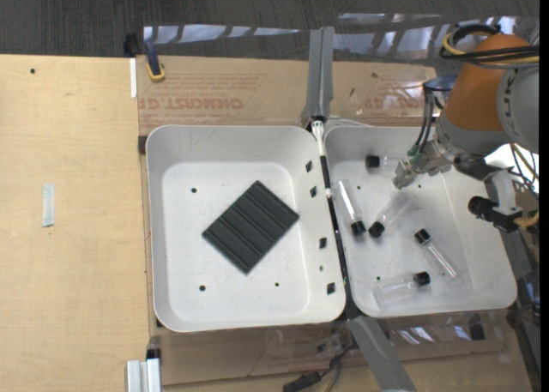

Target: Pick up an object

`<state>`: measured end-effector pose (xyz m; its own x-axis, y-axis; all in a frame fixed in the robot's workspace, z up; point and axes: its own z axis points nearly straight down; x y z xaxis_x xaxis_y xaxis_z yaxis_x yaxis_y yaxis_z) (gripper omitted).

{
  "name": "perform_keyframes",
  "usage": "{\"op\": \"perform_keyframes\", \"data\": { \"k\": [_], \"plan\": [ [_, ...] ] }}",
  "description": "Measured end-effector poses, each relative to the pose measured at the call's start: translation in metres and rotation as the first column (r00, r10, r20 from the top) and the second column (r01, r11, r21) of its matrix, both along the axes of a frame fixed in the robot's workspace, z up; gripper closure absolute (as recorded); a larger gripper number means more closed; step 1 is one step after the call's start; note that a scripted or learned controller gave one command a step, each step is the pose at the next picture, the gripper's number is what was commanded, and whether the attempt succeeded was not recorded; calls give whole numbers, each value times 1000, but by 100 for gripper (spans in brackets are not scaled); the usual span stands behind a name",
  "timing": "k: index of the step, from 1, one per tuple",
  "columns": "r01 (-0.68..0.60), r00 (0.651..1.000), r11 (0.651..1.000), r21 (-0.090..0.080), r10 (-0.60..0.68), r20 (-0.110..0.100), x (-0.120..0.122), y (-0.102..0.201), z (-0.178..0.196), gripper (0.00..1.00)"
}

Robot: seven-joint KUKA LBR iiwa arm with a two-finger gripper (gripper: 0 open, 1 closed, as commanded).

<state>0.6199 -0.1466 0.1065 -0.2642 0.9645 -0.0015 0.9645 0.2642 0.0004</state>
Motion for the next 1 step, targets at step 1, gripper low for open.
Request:
{"op": "perform_keyframes", "data": {
  "k": [1],
  "plan": [
    [0,1000,1000,0,0,0,0,0,0,0]
  ]
}}
